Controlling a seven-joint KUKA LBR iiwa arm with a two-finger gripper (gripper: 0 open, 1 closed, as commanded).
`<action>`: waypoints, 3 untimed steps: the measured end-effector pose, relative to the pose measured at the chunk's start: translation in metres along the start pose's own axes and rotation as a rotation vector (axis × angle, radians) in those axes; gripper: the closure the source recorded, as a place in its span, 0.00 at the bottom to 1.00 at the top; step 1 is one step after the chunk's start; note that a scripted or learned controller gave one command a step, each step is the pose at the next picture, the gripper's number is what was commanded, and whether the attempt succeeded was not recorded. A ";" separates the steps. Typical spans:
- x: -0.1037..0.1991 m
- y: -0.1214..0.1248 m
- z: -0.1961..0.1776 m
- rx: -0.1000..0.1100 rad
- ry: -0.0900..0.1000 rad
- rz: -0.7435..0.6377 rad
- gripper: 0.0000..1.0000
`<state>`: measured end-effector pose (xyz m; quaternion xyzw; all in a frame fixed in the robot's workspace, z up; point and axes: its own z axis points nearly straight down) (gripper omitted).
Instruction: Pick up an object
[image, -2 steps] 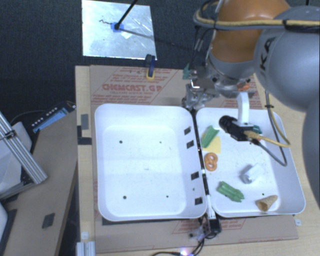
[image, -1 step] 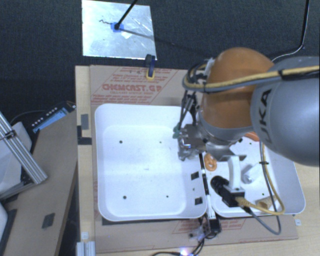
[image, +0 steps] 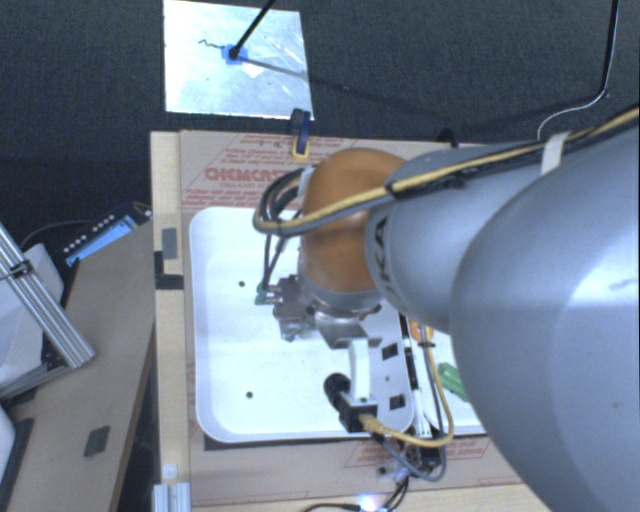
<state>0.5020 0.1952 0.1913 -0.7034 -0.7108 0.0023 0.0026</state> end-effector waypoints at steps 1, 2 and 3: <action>0.019 -0.010 -0.036 -0.009 0.002 0.004 1.00; -0.060 -0.015 -0.063 -0.010 -0.002 0.016 1.00; -0.015 -0.018 -0.342 -0.026 0.009 0.003 1.00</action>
